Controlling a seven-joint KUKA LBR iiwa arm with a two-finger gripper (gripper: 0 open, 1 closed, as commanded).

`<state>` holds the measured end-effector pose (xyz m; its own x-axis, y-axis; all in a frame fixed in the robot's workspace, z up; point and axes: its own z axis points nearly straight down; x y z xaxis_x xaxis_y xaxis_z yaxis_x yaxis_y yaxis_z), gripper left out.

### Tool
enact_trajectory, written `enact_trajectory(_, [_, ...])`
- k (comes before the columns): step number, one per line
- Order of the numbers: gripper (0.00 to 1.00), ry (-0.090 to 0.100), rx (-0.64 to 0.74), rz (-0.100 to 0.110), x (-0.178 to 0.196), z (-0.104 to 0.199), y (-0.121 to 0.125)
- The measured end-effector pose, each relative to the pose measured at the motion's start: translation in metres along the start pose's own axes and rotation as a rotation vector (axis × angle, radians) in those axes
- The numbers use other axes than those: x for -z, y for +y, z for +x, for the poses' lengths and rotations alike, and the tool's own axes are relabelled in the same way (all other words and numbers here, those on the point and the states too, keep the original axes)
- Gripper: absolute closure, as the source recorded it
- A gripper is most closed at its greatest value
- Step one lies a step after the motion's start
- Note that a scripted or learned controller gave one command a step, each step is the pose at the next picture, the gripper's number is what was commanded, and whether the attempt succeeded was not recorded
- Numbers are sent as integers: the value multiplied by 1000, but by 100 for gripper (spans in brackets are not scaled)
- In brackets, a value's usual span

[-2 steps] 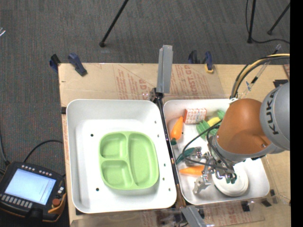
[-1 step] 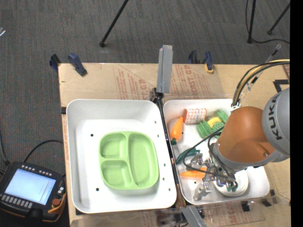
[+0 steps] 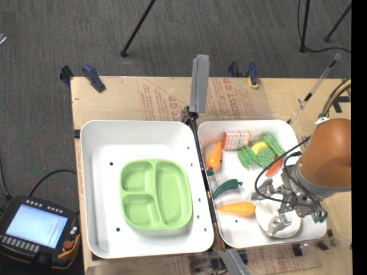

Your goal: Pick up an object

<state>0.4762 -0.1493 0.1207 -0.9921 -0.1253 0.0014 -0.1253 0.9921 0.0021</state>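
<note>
While toys crowd it, claw (image 3: pixel 279 225) hovers over right bin (image 3: pixel 229 234).

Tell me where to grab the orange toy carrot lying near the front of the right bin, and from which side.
Grip the orange toy carrot across its thicker middle, coming straight down from above. It lies flat and roughly left-right on the floor of the right white bin, so its long sides face front and back with bare floor beside them. The claw hovers just to its right, over a white round dish.
</note>
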Motion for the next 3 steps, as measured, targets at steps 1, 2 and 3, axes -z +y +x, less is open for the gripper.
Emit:
enact_trajectory(1, [0,1,113,-2,-37,-105,12])
enact_trajectory(2, [100,1,111,-5,-29,-106,13])
enact_trajectory(3, [100,-12,195,3,70,-161,62])
